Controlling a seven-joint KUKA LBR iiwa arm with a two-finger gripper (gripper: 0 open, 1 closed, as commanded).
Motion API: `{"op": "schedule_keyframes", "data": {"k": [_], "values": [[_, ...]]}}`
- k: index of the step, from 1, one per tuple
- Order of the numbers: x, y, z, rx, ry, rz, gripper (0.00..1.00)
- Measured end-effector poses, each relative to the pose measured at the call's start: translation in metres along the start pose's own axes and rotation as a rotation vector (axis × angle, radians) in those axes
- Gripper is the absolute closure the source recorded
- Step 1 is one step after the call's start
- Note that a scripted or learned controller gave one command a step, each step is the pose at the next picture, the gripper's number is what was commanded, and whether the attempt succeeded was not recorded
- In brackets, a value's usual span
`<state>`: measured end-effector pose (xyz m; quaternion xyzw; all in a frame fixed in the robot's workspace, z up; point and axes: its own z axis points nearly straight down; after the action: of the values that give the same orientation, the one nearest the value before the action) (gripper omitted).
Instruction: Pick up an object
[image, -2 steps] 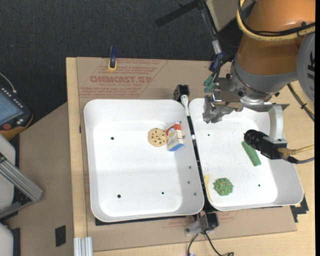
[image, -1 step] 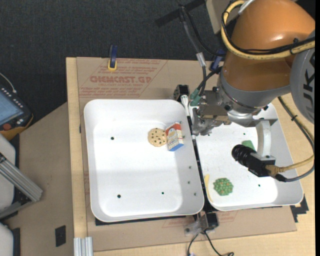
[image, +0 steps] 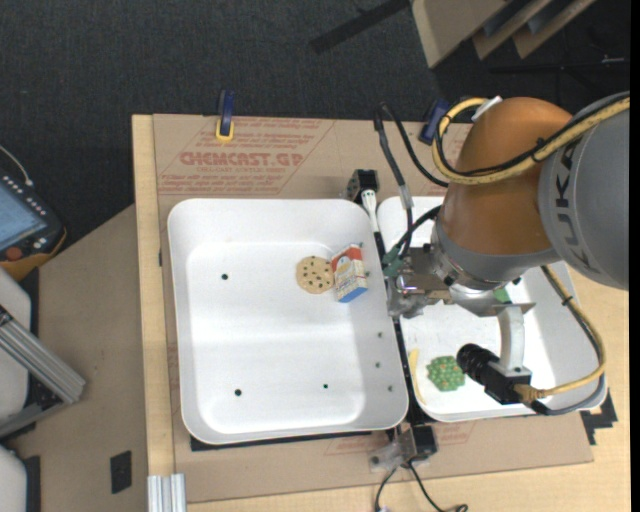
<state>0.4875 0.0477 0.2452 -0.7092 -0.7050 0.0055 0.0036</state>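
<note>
Gripper (image: 405, 290) hovers at the divide between bins, finger state hidden; cookie (image: 314, 274) and small carton (image: 349, 273) sit close, so descending risks clipping the left bin's wall (image: 383, 300)

Brown cardboard sheet (image: 260, 160), red print, lies flat on the bench, extending left of and beyond the gripper (image: 405, 292). Blue clamp (image: 226, 115) grips its far edge, well left of the gripper. Dark carpet (image: 150, 50) beyond. Aluminium rail (image: 35, 355) at far left.
</note>
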Motion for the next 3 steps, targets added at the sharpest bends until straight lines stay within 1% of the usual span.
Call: {"op": "schedule_keyframes", "data": {"k": [1,2,3], "values": [[-0.087,-0.009,0.065,-0.004,0.002,0.004,1.00],[-0.059,0.069,-0.010,-0.026,0.002,-0.010,1.00],[-0.023,0.034,-0.058,-0.017,0.004,-0.010,1.00]]}}
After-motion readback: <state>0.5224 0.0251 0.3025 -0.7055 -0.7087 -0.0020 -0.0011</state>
